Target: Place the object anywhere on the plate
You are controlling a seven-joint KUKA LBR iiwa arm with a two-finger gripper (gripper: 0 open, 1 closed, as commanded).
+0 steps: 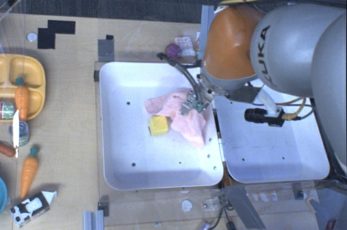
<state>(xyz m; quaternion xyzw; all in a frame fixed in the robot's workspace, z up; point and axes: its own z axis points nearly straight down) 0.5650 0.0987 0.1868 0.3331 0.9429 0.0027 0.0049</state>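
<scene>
I count two shallow white bins side by side on my bench, one pink cloth, one yellow block, two toy carrots and one yellow divided plate. The left bin (116,131) holds the crumpled pink cloth (181,112) near its middle and right side, with the small yellow block (158,125) touching the cloth's lower left edge. The right bin (282,153) sits just beside it, their rims meeting. My arm (282,44) reaches in from the right, its grey body and orange band bulking over the back of the right bin, the wrist angled down and leftward. The gripper (194,104) sits low over the right part of the pink cloth, at or against the fabric; I cannot tell how its jaws stand. The yellow divided plate (30,69) lies far to the left, well apart from both bins, with one carrot (21,101) resting on it. The second carrot (29,168) lies on the bench below the plate. A small black-and-white carton (31,206) lies near the bench's front left corner.
</scene>
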